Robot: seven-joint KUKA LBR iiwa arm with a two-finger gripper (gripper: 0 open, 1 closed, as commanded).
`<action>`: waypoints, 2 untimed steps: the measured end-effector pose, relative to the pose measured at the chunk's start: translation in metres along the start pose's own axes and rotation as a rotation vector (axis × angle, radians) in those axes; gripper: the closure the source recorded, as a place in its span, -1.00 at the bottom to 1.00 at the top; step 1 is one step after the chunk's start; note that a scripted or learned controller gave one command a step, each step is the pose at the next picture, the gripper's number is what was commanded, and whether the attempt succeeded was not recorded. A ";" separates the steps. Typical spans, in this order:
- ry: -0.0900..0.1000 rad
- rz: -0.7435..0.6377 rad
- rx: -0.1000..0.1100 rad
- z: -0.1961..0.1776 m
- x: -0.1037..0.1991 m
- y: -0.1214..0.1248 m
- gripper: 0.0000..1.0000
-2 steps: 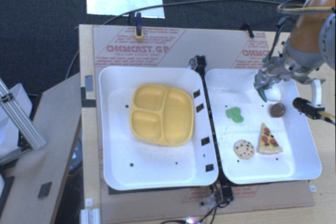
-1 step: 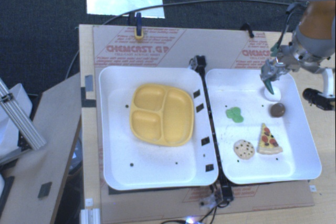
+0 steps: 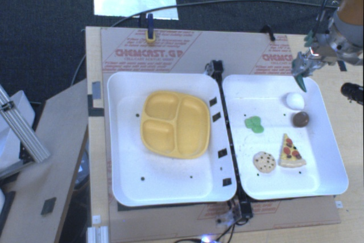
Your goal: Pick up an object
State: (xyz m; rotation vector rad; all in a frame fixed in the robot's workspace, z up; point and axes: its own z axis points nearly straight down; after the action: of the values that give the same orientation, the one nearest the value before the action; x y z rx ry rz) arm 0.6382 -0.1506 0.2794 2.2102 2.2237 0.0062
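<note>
Two shallow white bins sat side by side on the bench, and the gripper (image 3: 301,78) hung over the right bin's (image 3: 333,188) far edge; whether its claw was apart or together I could not tell. Just beneath, near the far right corner, lay a white egg (image 3: 294,101), probably light, smooth and slippery, best pinched across its middle, with open floor on its left

Grey arm (image 3: 347,20) with an orange wrist band, thin dark cables, and a teal-tipped pincer (image 3: 300,74).
</note>
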 end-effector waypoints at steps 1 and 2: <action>0.003 -0.002 0.008 0.018 0.050 -0.025 1.00; 0.003 -0.002 0.008 0.034 0.099 -0.044 1.00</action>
State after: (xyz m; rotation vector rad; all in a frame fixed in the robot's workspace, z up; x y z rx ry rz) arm 0.5934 -0.0517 0.2447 2.2136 2.2311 0.0003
